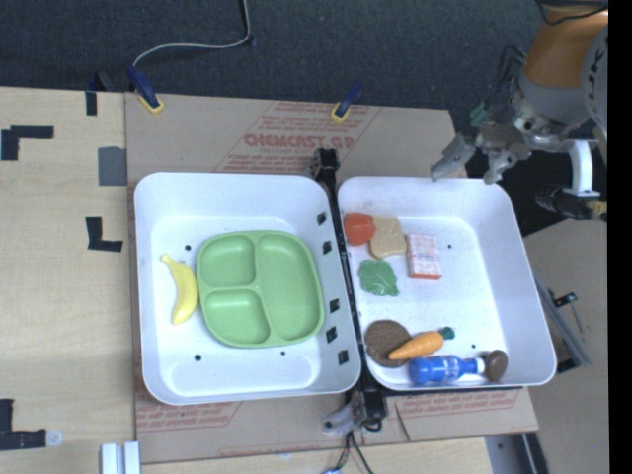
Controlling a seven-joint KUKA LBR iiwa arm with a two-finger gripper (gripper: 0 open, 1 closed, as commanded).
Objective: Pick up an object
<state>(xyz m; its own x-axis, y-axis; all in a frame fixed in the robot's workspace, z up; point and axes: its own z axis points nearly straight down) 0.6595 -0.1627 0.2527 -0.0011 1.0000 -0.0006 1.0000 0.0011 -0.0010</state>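
My gripper hangs open above the far rim of the right bin, with nothing between its fingers. In that bin lie a red tomato, a tan bread slice, a pink-and-white packet, a green leafy piece, a brown round cookie, an orange carrot, a blue bottle and a small brown lump. The left bin holds a green divided plate and a yellow banana beside it.
Both bins rest on a cardboard sheet on the wooden bench. Two blue-and-yellow clamps pin its far edge. A black latch sits between the bins at the back. A cable runs across the dark floor.
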